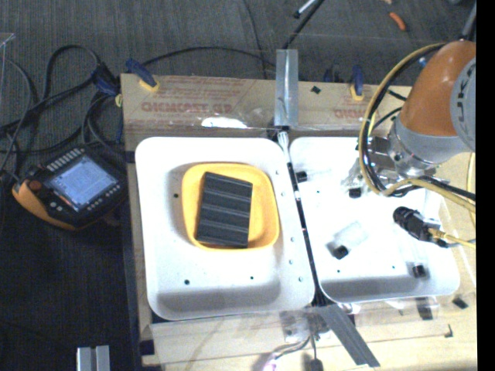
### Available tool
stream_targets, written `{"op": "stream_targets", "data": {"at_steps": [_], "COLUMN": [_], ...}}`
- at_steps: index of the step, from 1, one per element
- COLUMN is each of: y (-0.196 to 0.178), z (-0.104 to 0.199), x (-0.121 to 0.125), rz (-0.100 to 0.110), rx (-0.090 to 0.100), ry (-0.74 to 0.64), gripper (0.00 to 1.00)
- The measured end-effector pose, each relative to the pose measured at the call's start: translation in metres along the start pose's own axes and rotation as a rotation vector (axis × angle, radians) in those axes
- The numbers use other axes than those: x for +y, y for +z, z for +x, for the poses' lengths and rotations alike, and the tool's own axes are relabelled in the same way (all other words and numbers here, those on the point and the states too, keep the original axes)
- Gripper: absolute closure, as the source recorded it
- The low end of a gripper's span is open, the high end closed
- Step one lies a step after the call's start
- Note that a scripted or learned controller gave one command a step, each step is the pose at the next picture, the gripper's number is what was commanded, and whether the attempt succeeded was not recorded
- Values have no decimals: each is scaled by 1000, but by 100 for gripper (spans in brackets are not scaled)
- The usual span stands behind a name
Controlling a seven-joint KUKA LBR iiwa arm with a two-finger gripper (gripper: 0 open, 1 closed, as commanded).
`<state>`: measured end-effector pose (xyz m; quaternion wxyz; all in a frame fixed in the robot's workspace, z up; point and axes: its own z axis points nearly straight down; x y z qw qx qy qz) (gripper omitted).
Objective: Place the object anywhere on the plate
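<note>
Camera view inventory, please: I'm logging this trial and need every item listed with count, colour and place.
Bins: two, white, side by side on the bench.
Plate: one, yellow, in the left bin.
Ridged block: one, dark grey, lying on the plate.
Handheld pendant: one, orange and black with a lit screen, on the floor left of the bench.
Cables: several, black, on the floor behind the pendant.
Clamps: two, blue and yellow, on the bench's far edge.
Arm: one, grey with orange band, over the right bin; gripper state unclear.

Dark ribbed block (225, 209), yellow plate (265, 207)
</note>
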<state>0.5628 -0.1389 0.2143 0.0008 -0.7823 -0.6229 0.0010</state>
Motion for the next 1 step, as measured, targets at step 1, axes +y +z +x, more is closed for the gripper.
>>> {"op": "stream_targets", "data": {"at_steps": [1], "y": [0], "z": [0], "x": [0], "rz": [0], "rx": [0], "ry": [0], "gripper": [0]}}
